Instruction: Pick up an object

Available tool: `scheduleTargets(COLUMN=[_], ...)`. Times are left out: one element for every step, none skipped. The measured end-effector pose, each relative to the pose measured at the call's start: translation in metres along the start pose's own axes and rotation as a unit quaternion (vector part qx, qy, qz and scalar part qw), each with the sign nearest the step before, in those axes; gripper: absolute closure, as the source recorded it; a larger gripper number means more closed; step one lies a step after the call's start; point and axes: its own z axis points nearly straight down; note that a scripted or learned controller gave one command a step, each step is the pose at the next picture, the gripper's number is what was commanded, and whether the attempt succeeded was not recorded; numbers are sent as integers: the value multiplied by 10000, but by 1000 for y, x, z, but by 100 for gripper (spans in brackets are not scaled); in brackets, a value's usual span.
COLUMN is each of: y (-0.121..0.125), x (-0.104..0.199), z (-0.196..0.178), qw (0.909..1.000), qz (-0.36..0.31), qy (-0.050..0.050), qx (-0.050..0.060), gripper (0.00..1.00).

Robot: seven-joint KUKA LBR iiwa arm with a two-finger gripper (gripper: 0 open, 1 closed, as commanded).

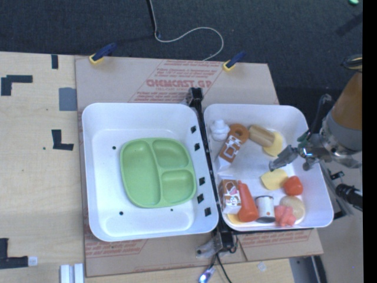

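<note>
Reversed red lettering is seen on the cardboard sheet [177, 81] beneath 2 white bins. A green divided plate [158, 172] is held in the left bin [97, 158]. Toy foods, including an orange carton [231, 146] and a yellow piece [274, 179], are crowded in the right bin [294, 115]. The gripper [288, 155] is poised above them, fingers spread, nothing between.

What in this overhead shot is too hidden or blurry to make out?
- Gripper, camera view: blurred and small, so open or shut is unclear, and whether it touches anything.
- Arm: cut off by the right edge.
- Toys heaped in the right bin: overlapping, labels too small to read.
</note>
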Motion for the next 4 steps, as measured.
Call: scheduleTargets(y=[-23,-23,-23,-24], x=[46,45,138,205], z=[-120,-122,-238,-230], qw=[10000,10000,10000,10000], qz=[-28,-11,-63,-40], qy=[-6,-4,5,3], qx=[-62,-4,-75,-4], gripper=[0,100,100,100])
